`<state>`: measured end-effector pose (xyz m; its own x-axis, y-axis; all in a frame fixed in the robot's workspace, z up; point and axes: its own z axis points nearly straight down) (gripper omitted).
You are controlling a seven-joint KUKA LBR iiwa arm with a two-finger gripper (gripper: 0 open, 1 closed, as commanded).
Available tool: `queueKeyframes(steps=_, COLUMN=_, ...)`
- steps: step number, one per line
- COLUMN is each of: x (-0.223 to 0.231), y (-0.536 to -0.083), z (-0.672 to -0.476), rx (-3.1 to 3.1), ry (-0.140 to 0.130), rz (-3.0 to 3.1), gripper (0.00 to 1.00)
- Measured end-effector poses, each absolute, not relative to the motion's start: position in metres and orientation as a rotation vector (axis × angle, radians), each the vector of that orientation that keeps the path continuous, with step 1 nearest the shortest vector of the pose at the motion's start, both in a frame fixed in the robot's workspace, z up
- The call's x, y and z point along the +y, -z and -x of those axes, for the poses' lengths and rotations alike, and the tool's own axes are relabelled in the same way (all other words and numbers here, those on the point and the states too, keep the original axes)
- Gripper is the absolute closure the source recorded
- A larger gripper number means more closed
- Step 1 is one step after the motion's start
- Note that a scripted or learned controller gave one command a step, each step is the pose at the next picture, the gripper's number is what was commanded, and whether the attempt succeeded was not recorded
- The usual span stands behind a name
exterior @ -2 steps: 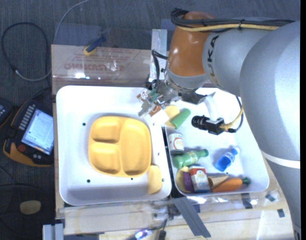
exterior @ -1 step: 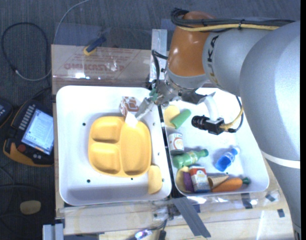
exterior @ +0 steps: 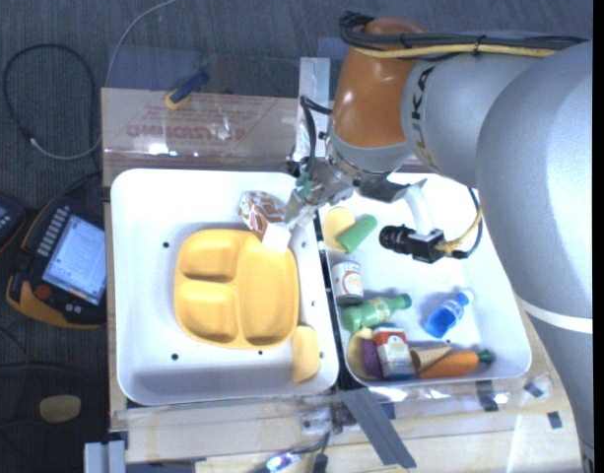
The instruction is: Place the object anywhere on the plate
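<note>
Glossy yellow plastic on the sectioned plate (exterior: 237, 289), smooth and catching light. The white bins (exterior: 144, 254) look like smooth, slightly shiny plastic. Upper right, the arm (exterior: 499, 97) shows satin grey casing with a polished orange band. Matt cardboard (exterior: 198, 121) upper left.

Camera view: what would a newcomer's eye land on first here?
The grey arm with its orange band looms in from the right, its gripper over the left white bin's top edge. Below it lies the yellow sectioned plastic plate, with a small brown-and-white packet at its upper rim.
</note>
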<state>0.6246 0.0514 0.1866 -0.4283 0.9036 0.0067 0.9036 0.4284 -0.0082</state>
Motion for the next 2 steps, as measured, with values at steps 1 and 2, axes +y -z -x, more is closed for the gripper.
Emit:
queueKeyframes(steps=1, x=0.0513, y=-0.1865, z=-0.6246, rx=-2.646, ry=-0.006, rz=1.674, gripper=0.00)
queueKeyframes(steps=2, x=0.0517, y=-0.1924, z=-0.6249, rx=-2.642, ry=-0.007, rz=1.672, gripper=1.00)
